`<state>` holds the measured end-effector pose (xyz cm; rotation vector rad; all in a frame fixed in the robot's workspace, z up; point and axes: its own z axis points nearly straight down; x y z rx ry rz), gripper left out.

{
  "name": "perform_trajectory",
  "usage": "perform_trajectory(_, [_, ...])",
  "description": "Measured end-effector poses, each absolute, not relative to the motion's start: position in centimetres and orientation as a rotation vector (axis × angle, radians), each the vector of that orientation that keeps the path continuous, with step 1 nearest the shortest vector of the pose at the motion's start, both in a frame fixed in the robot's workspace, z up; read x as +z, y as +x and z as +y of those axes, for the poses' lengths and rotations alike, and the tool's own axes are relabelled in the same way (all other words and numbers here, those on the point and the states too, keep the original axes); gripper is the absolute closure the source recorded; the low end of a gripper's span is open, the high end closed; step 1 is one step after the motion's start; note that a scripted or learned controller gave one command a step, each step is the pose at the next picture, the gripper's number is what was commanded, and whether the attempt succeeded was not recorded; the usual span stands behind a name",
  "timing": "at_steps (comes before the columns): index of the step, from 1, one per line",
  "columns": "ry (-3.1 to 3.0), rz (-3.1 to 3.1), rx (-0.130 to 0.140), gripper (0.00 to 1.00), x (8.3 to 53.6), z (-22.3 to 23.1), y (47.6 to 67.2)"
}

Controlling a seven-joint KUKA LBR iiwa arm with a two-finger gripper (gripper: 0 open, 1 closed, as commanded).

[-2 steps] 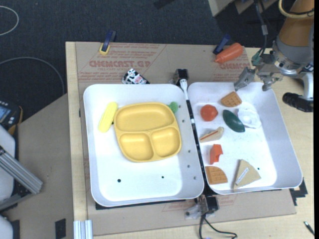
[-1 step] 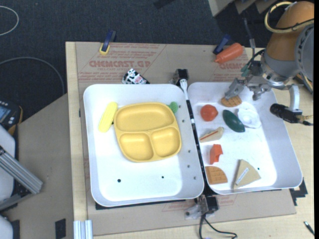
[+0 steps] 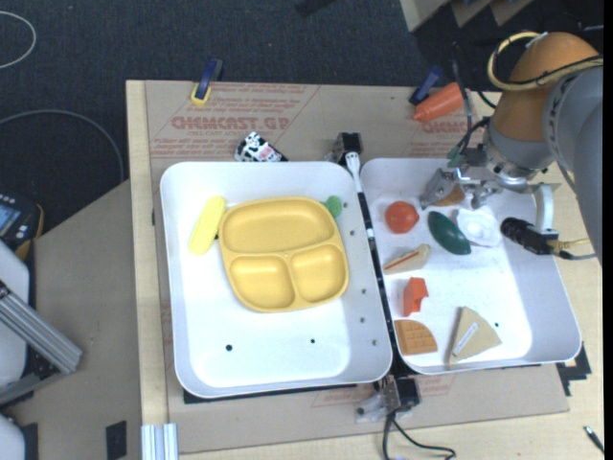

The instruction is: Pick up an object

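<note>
Dark green piece [image 3: 448, 231]: taken as the likely target, since it lies nearest the gripper, in the far half of the right bin [image 3: 536, 295], about midway between that bin's left and right walls.

Step in hand, as judged: approach and descent.

Clutter is checked near to far:
- Tan wedge [image 3: 471, 333] and brown waffle-like piece [image 3: 415, 336] are at the near edge, well apart from the target. No concern.
- Orange-red block [image 3: 414, 295] and pale slice [image 3: 407, 257] are toward the left wall. Clearance is adequate.
- White piece [image 3: 476, 226] is touching or just beside the target's right end. This is the main risk, so closure is best made across the short axis, away from that end.
- Red ball [image 3: 402, 217] is near the left end and is easily nudged if the descent is off-centre.
- Gripper [image 3: 460, 188] hangs just beyond the target, toward the far edge. Whether it is released or clenched cannot be told, and nothing is seen held.

A short pull toward the near edge is needed before descent.

Target look: elongated, rounded, glossy dark green, laid at a slant. A slippery, curved surface is expected.
</note>
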<state>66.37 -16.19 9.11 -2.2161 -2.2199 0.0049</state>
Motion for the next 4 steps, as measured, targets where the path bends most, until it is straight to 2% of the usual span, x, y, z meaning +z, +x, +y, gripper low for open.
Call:
perform_trajectory(1, [-2.220,-2.226,-0.001,1.00,10.6,-16.2,66.6])
perform_trajectory(2, [-2.225,-2.226,-0.005,1.00,15.2,-15.6,66.5])
perform_trajectory(3, [-2.226,-2.228,-0.007,1.00,21.7,-15.8,66.5])
perform_trajectory(4, [-2.224,-2.225,-0.004,1.00,22.6,-15.8,66.6])
